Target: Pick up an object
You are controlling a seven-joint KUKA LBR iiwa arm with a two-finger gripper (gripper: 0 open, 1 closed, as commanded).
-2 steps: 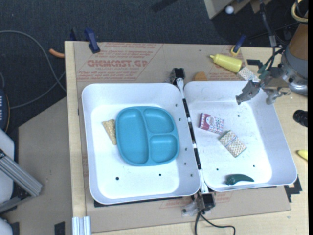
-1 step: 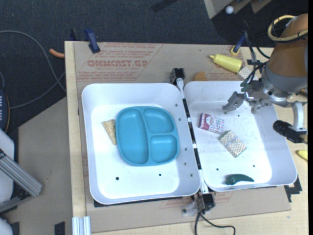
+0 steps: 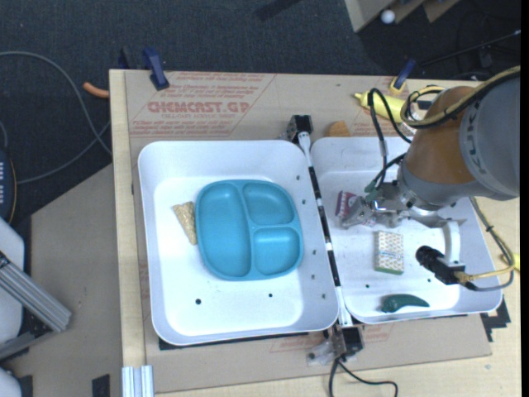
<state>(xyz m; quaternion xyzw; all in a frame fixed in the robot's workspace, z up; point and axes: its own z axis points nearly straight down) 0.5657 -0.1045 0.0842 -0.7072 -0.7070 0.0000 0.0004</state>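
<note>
The tool (image 3: 369, 212) sits low in the right bin (image 3: 471, 300) by a small crinkly packet (image 3: 349, 207), and should go straight down and squeeze gently; its grip I cannot tell.

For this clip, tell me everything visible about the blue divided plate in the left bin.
The blue divided plate is turquoise, smooth and plastic-looking, with rounded corners and three compartments: one long, two smaller. It lies flat, right side up, slightly rotated, near the middle of the left bin. A tan speckled sponge-like piece sits against its left edge. Its compartments hold nothing.
</note>
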